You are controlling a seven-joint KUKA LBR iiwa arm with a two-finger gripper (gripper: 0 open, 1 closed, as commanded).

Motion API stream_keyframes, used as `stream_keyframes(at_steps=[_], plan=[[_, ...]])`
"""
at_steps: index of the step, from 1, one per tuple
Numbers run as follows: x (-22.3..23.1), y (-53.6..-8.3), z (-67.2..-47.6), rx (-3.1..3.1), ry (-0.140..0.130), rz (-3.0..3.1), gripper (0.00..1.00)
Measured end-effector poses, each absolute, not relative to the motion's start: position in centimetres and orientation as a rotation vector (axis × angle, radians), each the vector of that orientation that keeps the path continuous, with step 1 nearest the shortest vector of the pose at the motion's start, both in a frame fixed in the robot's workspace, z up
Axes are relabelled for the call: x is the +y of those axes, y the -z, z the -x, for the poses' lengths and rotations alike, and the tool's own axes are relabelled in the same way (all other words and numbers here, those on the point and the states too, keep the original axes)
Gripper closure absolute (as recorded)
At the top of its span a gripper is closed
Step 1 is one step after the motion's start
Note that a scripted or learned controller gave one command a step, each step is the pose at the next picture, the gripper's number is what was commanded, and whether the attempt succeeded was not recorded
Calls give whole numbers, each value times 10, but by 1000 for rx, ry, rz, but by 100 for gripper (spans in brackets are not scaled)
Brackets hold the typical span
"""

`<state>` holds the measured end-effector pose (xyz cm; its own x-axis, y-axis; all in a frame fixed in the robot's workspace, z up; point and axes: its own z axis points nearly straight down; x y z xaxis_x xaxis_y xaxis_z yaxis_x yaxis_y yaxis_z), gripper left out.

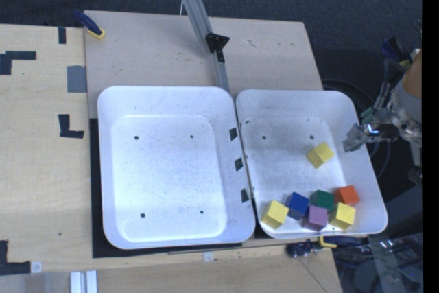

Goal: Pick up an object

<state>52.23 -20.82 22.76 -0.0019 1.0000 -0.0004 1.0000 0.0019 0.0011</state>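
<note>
The right bin (288, 106) holds several small cubes. One yellow cube (319, 154) lies alone near the bin's middle right. Along the front edge sit a yellow cube (276, 213), a blue cube (298, 204), a green cube (322, 200), a purple cube (317, 216), an orange cube (348, 195) and another yellow cube (343, 215). My gripper (357, 137) hangs at the bin's right rim, a little right of the lone yellow cube. Nothing shows between its fingers.
The left bin (164, 103) lies beside the right one. A slanted metal pole (195, 0) with a black clamp crosses the bench behind the bins. A blue and yellow tool (89, 24) lies at the bench's back left.
</note>
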Motion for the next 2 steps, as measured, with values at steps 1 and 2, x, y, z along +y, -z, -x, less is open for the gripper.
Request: stream_keyframes(at_steps=[1, 2], plan=[[-156, -217, -528, 2229, 1, -2217, 100], [-99, -229, -533, 2231, -3, -2214, 100]])
